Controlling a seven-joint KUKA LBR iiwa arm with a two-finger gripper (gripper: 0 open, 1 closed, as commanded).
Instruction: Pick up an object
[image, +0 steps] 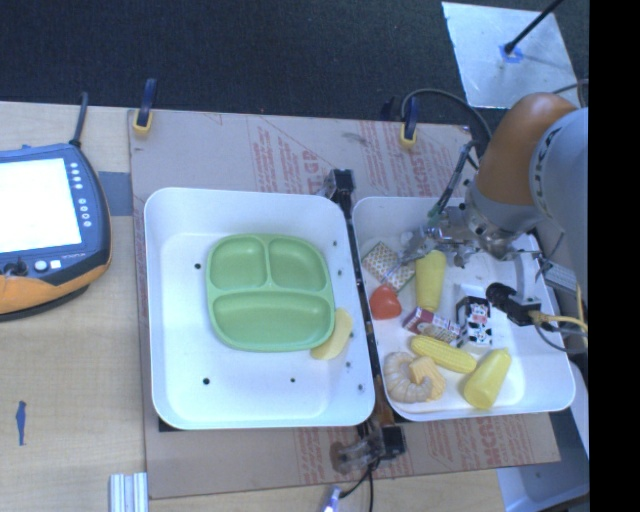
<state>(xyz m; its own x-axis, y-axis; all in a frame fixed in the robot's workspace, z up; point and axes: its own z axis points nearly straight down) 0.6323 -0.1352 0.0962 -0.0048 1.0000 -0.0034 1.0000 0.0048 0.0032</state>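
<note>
Yellow bottle stands in the crowded right bin, just under the gripper, whose claw state I cannot tell; the left bin around the green plate offers open room.

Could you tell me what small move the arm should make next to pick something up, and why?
Probably a short descent onto the upright yellow bottle. The gripper sits over the right bin, near the bottle's top, with nothing visibly between its fingers. The bottle is the closest item, while the corn and other toys lie farther toward the bin's near side.
</note>
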